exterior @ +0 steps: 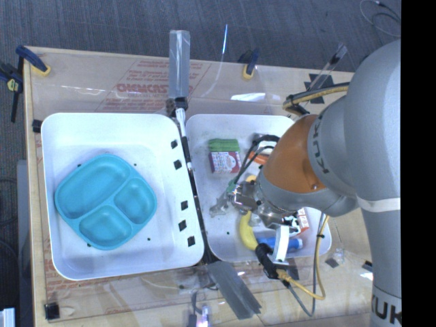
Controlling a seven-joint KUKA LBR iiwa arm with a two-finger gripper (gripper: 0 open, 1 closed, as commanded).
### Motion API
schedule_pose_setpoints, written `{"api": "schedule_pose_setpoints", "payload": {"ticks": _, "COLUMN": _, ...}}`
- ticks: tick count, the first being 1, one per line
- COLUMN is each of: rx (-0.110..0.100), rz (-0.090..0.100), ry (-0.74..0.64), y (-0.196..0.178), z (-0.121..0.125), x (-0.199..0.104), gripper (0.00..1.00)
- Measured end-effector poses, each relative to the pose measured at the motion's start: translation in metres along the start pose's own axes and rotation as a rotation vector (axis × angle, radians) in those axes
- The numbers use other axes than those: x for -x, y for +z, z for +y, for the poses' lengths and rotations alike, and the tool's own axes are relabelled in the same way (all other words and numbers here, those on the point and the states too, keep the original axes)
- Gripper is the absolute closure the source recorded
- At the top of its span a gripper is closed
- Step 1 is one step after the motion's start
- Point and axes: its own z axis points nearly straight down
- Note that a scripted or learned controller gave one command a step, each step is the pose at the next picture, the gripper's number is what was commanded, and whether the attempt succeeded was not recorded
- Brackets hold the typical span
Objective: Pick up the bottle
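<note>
1. Nearest to us is the grey arm [371,135], which comes in from the right with its orange band [293,159] above the wrist and covers much of the right bin.
2. We see two shallow white bins side by side. The left bin [61,131] lies well to the left of the gripper and holds a blue divided plate [105,199] with three compartments, lying flat.
3. The right bin [204,131] is the one the gripper is lowered into. Its right part is hidden under the arm.
4. Our gripper [235,199] sits near the middle of that bin, pointing left. The metal parts there are small and tangled with cables, so we cannot tell whether it is spread or closed, nor whether anything sits in it.
5. Just below and to the right of the gripper we see a yellow curved object [245,231], partly covered by the wrist.
6. Beside that, further right and lower than the gripper, lies the bottle [286,242], of which we see a blue-and-white patch mostly hidden by a black-and-white fitting on the wrist.
7. Above the gripper, towards the bin's far wall, lies a small red and green packet [224,155], apart from it.
</note>
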Motion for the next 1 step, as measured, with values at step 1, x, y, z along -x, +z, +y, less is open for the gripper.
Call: {"api": "schedule_pose_setpoints", "payload": {"ticks": 1, "rx": -0.009, "rz": -0.001, "ry": 0.145, "y": -0.0802, "z": -0.0306, "x": -0.091, "gripper": 0.0}}
